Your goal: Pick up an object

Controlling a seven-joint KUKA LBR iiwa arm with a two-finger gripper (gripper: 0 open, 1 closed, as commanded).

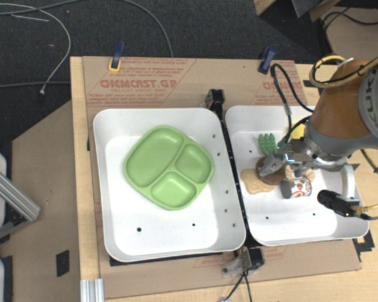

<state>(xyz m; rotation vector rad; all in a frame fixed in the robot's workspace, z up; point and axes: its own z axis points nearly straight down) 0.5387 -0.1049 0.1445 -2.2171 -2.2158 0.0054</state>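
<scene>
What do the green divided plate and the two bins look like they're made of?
Green divided plate: likely molded plastic, matte to satin; uniform colour, soft rounded compartment ridges, faint sheen. Left bin and right bin: probably thin formed plastic, smooth white, slightly glossy; rounded corners and a rolled rim. Painted metal can't be ruled out.

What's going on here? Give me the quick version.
A grey robot arm reaches from the right into the right bin, its gripper down among a small heap of things: a green toy, a tan flat piece, a red and white item. Whether it holds anything is unclear. The left bin holds a green divided plate, untouched.
</scene>
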